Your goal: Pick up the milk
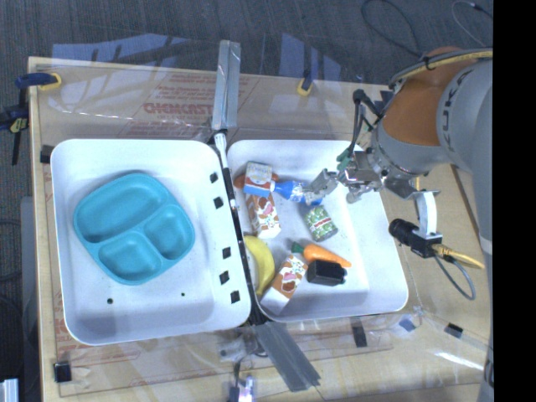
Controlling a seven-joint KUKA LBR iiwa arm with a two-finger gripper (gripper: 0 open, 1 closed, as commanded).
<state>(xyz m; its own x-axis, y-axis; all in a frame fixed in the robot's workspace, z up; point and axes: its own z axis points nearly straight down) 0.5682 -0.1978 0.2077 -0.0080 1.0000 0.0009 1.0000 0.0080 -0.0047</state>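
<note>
Camera view: gripper [328, 182] over right bin [381, 287], jaws narrowly apart, nothing between them. Small green packet [321, 223] just below it. Milk [260, 199] lies flat at bin's left side, near the divider. Banana [261, 262], carrot [325, 255] nearer front. Blue tray [134, 227] in left bin [71, 308]

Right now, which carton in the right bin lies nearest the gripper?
The small green carton, just below the gripper; the two brown-and-white cartons lie farther left.

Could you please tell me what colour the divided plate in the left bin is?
The divided plate is light blue, seen in the camera view.
</note>
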